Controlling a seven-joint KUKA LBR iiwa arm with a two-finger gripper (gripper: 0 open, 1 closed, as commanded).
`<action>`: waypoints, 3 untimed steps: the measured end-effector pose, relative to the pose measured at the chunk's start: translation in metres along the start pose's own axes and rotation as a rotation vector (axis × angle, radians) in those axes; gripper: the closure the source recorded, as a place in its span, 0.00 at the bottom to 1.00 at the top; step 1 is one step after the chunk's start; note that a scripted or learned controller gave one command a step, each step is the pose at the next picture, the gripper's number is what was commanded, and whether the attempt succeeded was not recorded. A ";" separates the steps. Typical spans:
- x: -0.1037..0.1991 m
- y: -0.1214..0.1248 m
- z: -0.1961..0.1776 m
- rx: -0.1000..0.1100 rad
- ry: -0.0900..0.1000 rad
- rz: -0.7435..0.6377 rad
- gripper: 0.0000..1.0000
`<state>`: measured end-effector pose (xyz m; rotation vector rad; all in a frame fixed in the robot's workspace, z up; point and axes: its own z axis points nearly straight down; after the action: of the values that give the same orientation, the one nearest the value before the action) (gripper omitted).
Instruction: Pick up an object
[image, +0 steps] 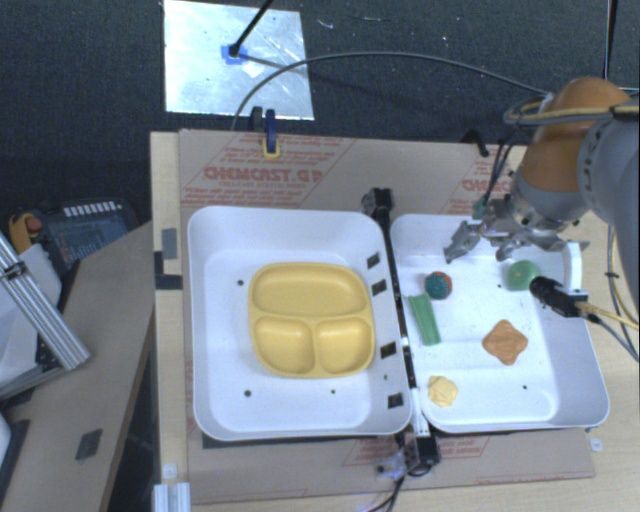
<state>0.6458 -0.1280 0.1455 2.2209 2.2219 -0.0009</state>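
Note:
My gripper (487, 246) hovers over the back part of the right bin (570, 400), its two grey fingers spread open with nothing between them. A green round object (520, 273) lies just right of and below the fingertips. A teal ball with a red patch (438, 285) sits a little to the front left of the gripper. Further forward lie a green stick (425, 320), an orange flat piece (505, 342) and a small yellow lump (442, 390).
The left bin (215, 300) holds a yellow divided tray (310, 318). A black divider with clips (395, 300) runs between the two bins. The orange-banded arm (575, 130) comes in from the upper right.

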 end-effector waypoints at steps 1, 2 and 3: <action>-0.005 0.003 0.060 0.002 0.000 0.001 0.00; -0.005 0.005 0.045 -0.006 -0.001 0.001 1.00; 0.001 0.008 -0.018 -0.009 -0.001 -0.004 1.00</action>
<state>0.6543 -0.1270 0.1636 2.2115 2.2220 0.0080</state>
